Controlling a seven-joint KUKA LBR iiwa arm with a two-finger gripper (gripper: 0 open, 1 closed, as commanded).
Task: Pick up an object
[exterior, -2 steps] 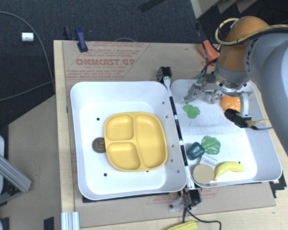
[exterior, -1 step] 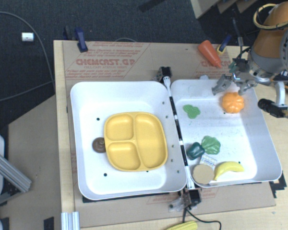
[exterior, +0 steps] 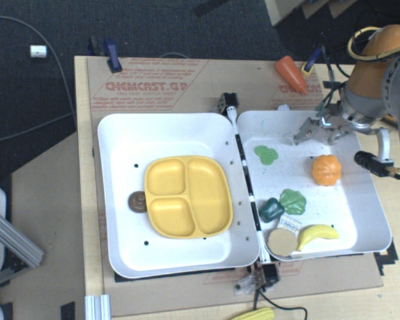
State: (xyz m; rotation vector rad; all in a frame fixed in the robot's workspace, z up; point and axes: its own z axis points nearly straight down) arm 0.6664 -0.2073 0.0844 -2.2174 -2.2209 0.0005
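From above, the gripper (exterior: pixel 315 131) hangs over the right bin (exterior: pixel 367 212) at its far edge; whether it is released or clenched cannot be told. Nothing shows in its grasp. Just below and beside it sits a round orange pumpkin-like toy (exterior: pixel 327 169), ribbed and glossy. Farther off lie a yellow banana (exterior: pixel 318 235) and green leafy pieces (exterior: pixel 293 201).

Two bins sat side by side on the bench.
A divided plate (exterior: pixel 187 197) lay in the left bin (exterior: pixel 113 179); a pumpkin (exterior: pixel 327 169), banana (exterior: pixel 317 235) and jar (exterior: pixel 282 241) lay in the right bin (exterior: pixel 367 205).
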